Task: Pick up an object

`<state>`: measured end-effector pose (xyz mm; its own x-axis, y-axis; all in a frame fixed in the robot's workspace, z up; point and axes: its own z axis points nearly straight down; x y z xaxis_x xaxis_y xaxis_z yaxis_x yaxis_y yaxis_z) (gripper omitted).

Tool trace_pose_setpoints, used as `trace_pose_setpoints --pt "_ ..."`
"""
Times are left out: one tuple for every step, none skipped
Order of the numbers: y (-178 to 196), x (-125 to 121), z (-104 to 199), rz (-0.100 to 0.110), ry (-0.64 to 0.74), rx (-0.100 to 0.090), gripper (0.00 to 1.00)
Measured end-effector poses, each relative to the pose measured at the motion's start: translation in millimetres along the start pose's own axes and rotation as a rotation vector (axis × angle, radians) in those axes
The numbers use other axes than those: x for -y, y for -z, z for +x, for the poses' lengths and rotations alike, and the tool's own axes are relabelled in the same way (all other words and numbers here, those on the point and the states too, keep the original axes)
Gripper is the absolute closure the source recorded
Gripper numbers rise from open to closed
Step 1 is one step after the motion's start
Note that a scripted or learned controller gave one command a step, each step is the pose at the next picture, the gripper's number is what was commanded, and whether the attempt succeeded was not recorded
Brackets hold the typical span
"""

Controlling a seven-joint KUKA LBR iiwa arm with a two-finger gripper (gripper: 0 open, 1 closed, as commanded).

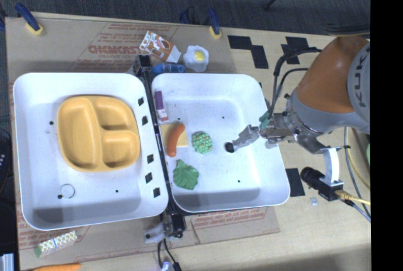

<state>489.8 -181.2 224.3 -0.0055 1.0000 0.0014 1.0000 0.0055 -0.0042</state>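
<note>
1. The pincer (234, 144) hangs over the right bin (252, 90), reaching in from the right on the grey arm (327, 96) with its orange band; its dark tip sits low over the white floor with nothing between its fingers, and whether they stand apart or together I cannot tell
2. Just left of the pincer tip lies a green bumpy ball (202, 142), near it but not touching; it is roundish, with no clear long axis
3. Further left of the pincer, beyond the green ball, lies an orange carrot-shaped piece (174, 138); its long axis runs from upper right to lower left, the upper end nearer the pincer, and a pale yellow bit shows just beside its middle
4. Below and left of the pincer, a flat green leaf-shaped piece (186, 176) lies on the bin floor, well apart from the tip
5. Up and left of the pincer, against the bin's left wall, a slim purple and white tube (160, 106) lies with its long axis nearly upright in the view; its label is too small to read
6. Far left of the pincer, the left bin (38, 200) bears a yellow divided tray (99, 132)
7. Above both bins, the cardboard sheet (119, 48) carries reddish printed lettering, too blurred to read; a small printed carton (154, 45) and a white and yellow item (196, 57) sit there
8. The arm's side shows part of the letters "KU"
</note>
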Motion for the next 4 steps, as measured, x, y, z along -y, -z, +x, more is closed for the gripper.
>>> trace_pose_setpoints --pt "-79.1 -61.4 53.5 0.001 -0.243 0.000 0.00" --pt "-121.6 -80.9 87.2 -0.005 -0.040 0.002 0.00" --pt "-124.9 -74.6 78.2 -0.017 0.667 0.018 0.00" --pt "-125.0 -74.6 78.2 -0.017 0.667 0.018 0.00"
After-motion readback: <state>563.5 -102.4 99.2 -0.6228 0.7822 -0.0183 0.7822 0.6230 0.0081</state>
